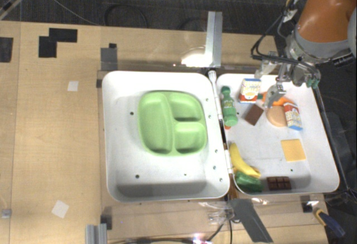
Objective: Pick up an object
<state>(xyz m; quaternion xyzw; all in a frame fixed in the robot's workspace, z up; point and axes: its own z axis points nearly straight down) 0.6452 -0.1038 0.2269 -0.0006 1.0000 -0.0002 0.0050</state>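
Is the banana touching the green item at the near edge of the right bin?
Touching. In the camera view, the banana runs down onto the green item in the right bin, its lower end overlapping it with no gap.

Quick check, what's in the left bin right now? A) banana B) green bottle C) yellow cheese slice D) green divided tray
D: the green divided tray lies in the middle of the left bin, while the banana, the cheese slice and the green bottle are all in the right bin.
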